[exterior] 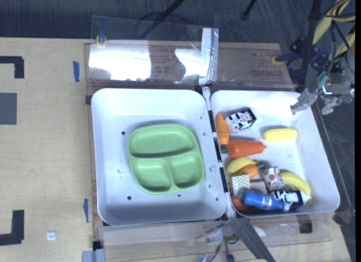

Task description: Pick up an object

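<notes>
White plastic, two shallow bins side by side on the bench. The left bin holds a green divided plate with three compartments, lying flat near the bin's centre.

The right bin holds the clutter. Along its left wall an orange carrot stands roughly lengthwise; just beside it, toward the back, lies a small black-and-white cow-patterned carton, tilted. A second, larger carrot lies crosswise below these. A yellow corn cob sits apart, nearer the bin's middle. Toward the front: a yellow-orange fruit, possibly a mango, a small red-and-white box, a banana by the right side, a checkered packet, and a blue bottle lying on its side against the front wall, touching a black-and-white item too small to identify.

The gripper hovers over the right bin's back right corner, well apart from all objects. Cannot tell how it is set; nothing is visible in it.
</notes>
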Tool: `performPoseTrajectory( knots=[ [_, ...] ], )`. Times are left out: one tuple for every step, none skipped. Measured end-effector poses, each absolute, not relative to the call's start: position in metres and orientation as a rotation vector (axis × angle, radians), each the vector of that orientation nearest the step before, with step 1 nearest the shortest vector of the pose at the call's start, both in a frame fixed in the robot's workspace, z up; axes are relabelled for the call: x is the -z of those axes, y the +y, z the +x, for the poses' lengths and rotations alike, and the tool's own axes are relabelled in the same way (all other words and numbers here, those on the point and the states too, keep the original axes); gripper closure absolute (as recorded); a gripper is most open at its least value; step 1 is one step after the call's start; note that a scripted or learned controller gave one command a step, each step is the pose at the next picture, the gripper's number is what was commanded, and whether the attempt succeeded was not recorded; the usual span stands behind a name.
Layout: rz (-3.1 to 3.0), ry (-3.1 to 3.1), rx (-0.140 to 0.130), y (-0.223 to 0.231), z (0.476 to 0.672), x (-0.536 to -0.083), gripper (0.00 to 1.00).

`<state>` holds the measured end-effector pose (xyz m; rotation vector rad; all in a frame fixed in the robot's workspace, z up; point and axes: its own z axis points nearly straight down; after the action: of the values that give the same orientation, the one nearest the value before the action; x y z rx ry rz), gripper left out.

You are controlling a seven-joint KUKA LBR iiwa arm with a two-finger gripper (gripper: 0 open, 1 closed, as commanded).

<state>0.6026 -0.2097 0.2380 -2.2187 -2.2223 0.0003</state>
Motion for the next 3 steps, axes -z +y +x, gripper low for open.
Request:
performPoseTrajectory(
  knots=[
    [-2.159, -2.286, 0.002, -0.223, 0.577, -0.147, 0.00],
    [-2.168, -2.304, 0.019, -0.222, 0.588, -0.142, 0.00],
    [-2.103, -2.339, 0.001, -0.222, 0.648, -0.231, 0.00]
  ],
)
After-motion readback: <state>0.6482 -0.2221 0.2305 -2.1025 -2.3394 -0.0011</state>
